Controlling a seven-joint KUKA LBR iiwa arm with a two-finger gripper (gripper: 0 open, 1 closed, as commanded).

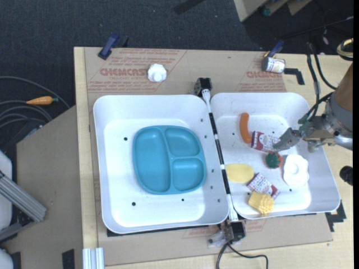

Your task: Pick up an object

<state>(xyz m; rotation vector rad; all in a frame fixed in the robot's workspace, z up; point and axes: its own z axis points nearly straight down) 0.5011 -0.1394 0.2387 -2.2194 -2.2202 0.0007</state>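
- Here, the gripper (285, 139) hangs low over the right bin (320, 198), reaching in from the right; whether its fingers are apart or together cannot be told from this angle.
- Just beside its tip lie a dark red packet (260, 141) and a small green and red toy (273, 160), with nothing visibly between the fingers.
- A white fried-egg toy (295, 170) sits just right of the green piece, below the wrist.
- Farther left in the same bin are an orange-red sausage (244, 127), a yellow oval piece (240, 172), a small checked wrapper (262, 182) and a yellow corn piece (261, 203).
- The left bin (112, 206) holds a blue divided plate (169, 158).
- On the tabletop (84, 83) beyond the bins rest a white ball (157, 72) and a small jar (274, 65).
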